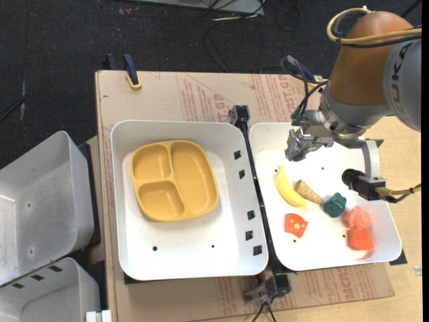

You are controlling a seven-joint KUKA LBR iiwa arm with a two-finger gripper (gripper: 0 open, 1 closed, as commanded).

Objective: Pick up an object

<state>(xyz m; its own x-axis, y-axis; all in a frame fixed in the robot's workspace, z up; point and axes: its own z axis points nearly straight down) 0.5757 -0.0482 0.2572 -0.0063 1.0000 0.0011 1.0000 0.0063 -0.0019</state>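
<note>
Banana [289, 188]: a small yellow toy, curved and smooth, lying in the right bin [385, 253] just below and to the left of the gripper, its far tip pointing toward it.
Cone [309, 192]: a tan, ribbed wedge looking like a wafer cone, lying against the banana's right side.
Teal piece [334, 204]: a dark green-blue, lumpy block sitting just right of the cone's wide end.
Red piece [295, 225]: a flat, glossy red shape with a small yellow mark, resting nearer the camera than the banana.
Pink piece [356, 216]: a soft-looking, rounded pink lump lying right of the teal piece.
Orange block [360, 239]: a squarish orange-red chunk sitting just near of the pink piece.
Gripper [295, 153]: grey metal, hanging over the far left part of the right bin, nothing showing between its fingers; whether they are parted or closed cannot be told.
Arm [365, 66]: a rounded orange band above grey casing, reaching in from the right, cables looping around it.
Left bin [181, 263]: white, shallow plastic with rounded corners, holding a plate.
Plate [174, 179]: matte yellow, rounded-square, divided into three compartments, lying tilted in the left bin.
Bench [181, 96]: brown cardboard sheet with red printing, lying under both bins.
</note>
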